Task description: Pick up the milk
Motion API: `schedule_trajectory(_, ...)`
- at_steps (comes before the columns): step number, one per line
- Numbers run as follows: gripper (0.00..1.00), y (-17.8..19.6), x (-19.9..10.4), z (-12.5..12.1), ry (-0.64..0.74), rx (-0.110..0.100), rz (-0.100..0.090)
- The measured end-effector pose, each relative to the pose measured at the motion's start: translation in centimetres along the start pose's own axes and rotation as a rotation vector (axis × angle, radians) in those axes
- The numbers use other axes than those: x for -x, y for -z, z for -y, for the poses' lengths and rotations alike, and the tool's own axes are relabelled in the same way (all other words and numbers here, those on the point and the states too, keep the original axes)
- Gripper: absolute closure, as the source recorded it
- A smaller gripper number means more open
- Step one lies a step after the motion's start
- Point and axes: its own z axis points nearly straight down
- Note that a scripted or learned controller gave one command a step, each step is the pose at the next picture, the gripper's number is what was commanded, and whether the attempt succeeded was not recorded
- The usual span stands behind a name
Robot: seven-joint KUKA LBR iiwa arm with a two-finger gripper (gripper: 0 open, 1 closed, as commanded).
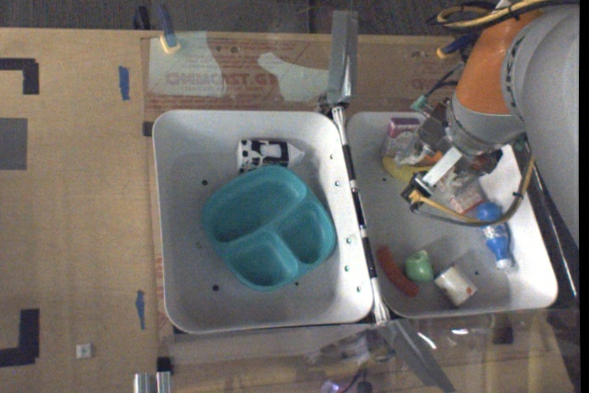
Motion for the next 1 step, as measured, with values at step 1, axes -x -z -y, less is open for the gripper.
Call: schedule_trajectory(1,0.00,13.40,4.48,0.48,0.041,0.004,-0.001)
